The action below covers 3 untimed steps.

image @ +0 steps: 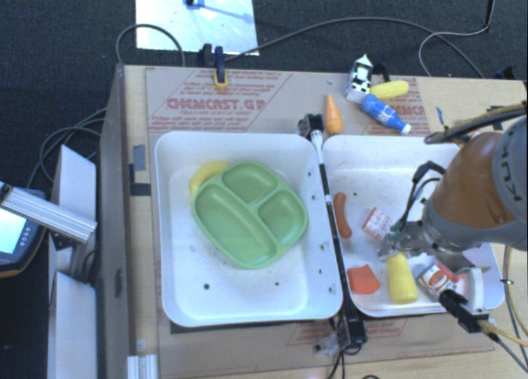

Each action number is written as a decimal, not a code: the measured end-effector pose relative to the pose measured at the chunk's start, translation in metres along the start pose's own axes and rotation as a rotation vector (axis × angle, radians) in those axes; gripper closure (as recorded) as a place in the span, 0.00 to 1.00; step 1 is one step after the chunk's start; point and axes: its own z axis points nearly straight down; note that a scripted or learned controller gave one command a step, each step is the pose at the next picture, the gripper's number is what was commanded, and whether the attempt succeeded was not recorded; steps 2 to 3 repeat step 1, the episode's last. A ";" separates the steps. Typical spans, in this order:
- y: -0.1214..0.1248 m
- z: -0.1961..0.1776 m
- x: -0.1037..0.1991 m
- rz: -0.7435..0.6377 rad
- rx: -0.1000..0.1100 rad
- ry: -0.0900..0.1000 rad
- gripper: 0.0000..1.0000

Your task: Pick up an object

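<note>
The claw [394,243] hangs low in the right white bin [355,154], just above the yellow plastic block [402,278] — I cannot tell its state. The approach seems in hand; next it must descend and close.

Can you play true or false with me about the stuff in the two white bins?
1. The green tray lies in the left bin. True.
2. The gripper is down in the left bin. False: it is down in the right bin, just above the yellow block.
3. A hot dog lies in the right bin near the divider. True.
4. The carrot is inside the right bin. False: it lies on the board behind the bins.
5. Something yellow peeks out from under the green tray. True.
6. The orange piece sits on the green tray. False: it lies in the right bin, beside the yellow block.
</note>
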 end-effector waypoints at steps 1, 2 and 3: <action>0.027 -0.090 0.068 -0.003 0.000 -0.001 1.00; 0.027 -0.090 0.068 -0.003 0.000 -0.001 1.00; 0.027 -0.090 0.068 -0.003 0.000 -0.001 1.00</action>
